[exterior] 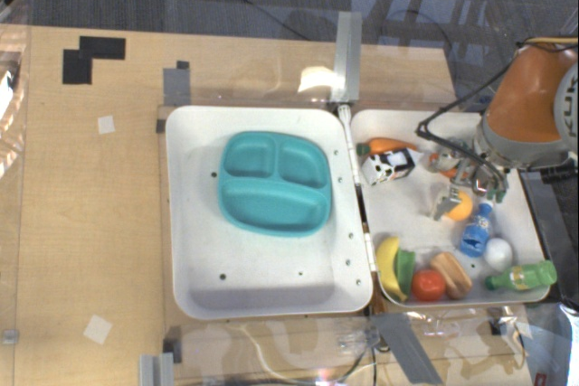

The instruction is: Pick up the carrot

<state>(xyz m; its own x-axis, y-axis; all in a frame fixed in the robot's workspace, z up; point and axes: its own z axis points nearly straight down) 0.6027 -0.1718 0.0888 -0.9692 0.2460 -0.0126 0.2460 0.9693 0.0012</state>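
The carrot (391,145) is orange with a green end and lies along the far wall of the right bin (412,221), near its left corner. A black and white cow toy (389,165) sits touching it on the near side. My gripper (457,196) hangs over the middle of the right bin, to the right of the carrot and apart from it. It is just above a small orange and yellow fruit (462,210). The arm's orange band (532,99) is at the right edge.
The right bin also holds a blue bottle (477,232), a white ball (498,253), a green bottle (523,276), a hot dog (452,274), a tomato (429,285) and a banana (387,259). A teal divided plate (274,182) lies in the left bin (194,221).
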